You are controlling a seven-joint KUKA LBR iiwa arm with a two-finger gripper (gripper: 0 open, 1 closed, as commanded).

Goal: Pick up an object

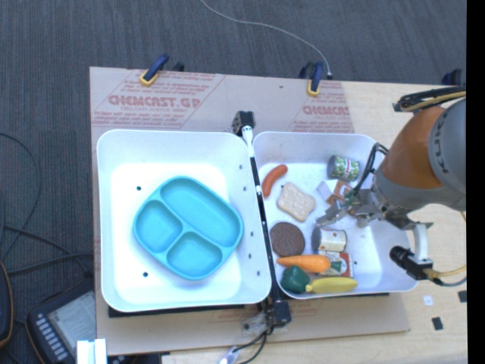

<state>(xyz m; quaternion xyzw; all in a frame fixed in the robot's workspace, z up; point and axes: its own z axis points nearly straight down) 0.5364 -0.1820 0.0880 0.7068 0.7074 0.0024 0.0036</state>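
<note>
Two white bins sat side by side on the bench (pixel 151 97). The left bin (pixel 114 226) held a blue plate (pixel 188 227) w/ three sections. The right bin (pixel 371 146) held the toy food.

The arm (pixel 424 154) reached in from the right, w/ its orange band above the bin's right wall. The gripper (pixel 339 209) was low in the right bin, pointing left. Its jaws looked a little apart, but the view was blurry there, so I cannot tell if they were wide or narrow. Nothing showed between them.

Near the top left of that bin lay a red sausage (pixel 273 177). Just below and right of it was a slice of toast (pixel 295 201). Below that sat a round brown cookie (pixel 287 239). A green can (pixel 345 167) lay near the top right, just above the gripper. A small white box (pixel 332 240) sat just below the gripper. An orange carrot (pixel 305 263) lay along the bottom, w/ a green pepper (pixel 295 279) and a yellow banana (pixel 332 284) under it.
</note>
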